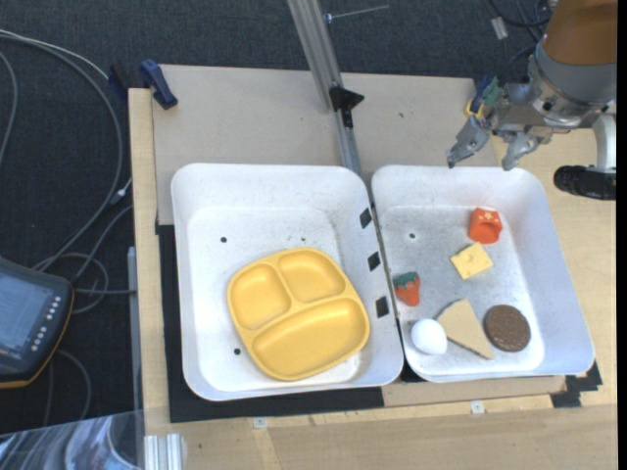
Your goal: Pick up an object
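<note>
— See the claw (493,155)? It hangs above the far rim of the right bin (560,262), fingers spread apart, nothing between them.

— So which thing should it go for?

— I'd say the orange block (484,224), since it sits nearest, just below the claw inside that bin. It should come straight down with the fingers either side of the block, well clear of the bin's wall, and close only once they're low enough to catch the sides.

— And the yellow cube (471,260)?

— Just beside the orange one, so a sloppy descent might nudge it. Best to keep the fingers lined up so neither one lands on it.

— What else is in there? Count for me.

— Six things in the right bin: the orange block, the yellow cube, one small red and green piece (408,287) near the left wall, one white egg (427,336), one tan wedge (468,327) touching the egg, and one brown round cookie (506,327) against the wedge.

— And the left bin (196,204)?

— One yellow divided plate (297,311), three compartments. Two bins on the worktop (245,116) in all.
</note>
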{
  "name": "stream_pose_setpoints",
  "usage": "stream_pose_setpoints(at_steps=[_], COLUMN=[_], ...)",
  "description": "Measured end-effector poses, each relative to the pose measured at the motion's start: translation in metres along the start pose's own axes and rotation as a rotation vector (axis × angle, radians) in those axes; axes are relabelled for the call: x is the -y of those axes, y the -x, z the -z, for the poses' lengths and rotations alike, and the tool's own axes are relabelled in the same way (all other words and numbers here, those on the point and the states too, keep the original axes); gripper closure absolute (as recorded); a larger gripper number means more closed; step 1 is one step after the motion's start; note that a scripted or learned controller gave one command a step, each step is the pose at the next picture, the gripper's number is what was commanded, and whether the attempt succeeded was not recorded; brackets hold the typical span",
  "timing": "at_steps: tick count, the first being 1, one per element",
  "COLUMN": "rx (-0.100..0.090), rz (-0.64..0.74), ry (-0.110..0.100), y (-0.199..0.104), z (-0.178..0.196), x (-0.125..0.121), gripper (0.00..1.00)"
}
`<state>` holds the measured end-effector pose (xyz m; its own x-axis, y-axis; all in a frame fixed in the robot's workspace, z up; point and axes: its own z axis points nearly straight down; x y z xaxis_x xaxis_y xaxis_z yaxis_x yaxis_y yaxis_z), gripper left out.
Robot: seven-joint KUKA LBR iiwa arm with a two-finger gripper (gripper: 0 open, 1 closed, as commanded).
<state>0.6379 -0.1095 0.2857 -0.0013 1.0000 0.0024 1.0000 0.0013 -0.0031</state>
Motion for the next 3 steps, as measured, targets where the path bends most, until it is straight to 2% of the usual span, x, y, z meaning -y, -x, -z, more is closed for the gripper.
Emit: stream_pose_setpoints(at_steps=[1, 2, 3], rx=[0.000, 0.001, 0.001], rz=[0.000, -0.002, -0.001], ry=[0.000, -0.005, -0.005], y=[0.000, 0.010, 0.007], z=[0.000, -0.050, -0.092], x=[0.000, -0.001, -0.001], gripper=[0.00, 0.00, 0.00])
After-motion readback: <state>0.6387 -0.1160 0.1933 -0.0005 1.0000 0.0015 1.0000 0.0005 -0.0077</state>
